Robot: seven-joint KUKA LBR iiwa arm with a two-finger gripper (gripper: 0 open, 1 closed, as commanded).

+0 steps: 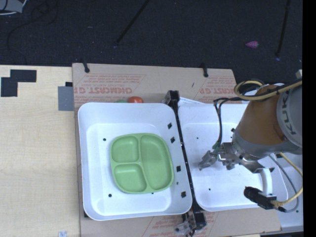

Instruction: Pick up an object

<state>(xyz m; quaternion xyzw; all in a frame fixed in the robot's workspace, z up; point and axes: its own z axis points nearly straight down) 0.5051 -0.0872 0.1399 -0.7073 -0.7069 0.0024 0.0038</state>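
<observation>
Saw two shallow white bins side by side on a cardboard sheet [148, 83] atop the surface. Found green three-compartment plate [141, 163] lying flat in left bin [94, 130], about mid-floor, a bit toward that bin's right wall, clear of all four walls. Spotted small red-orange thing [135, 100] outside the left bin, just past its far rim, on the cardboard; too small to identify. Logged tool [206, 161] over right bin [197, 125], above the left half of its floor, well apart from the plate, with the black strip [180, 147] joining the bins between them. Could not tell tool state, released or clenched. Noted arm [264, 125], orange-banded, coming in over right bin's right wall. Noticed small purple thing [252, 44] on dark floor beyond the surface's far edge.
</observation>
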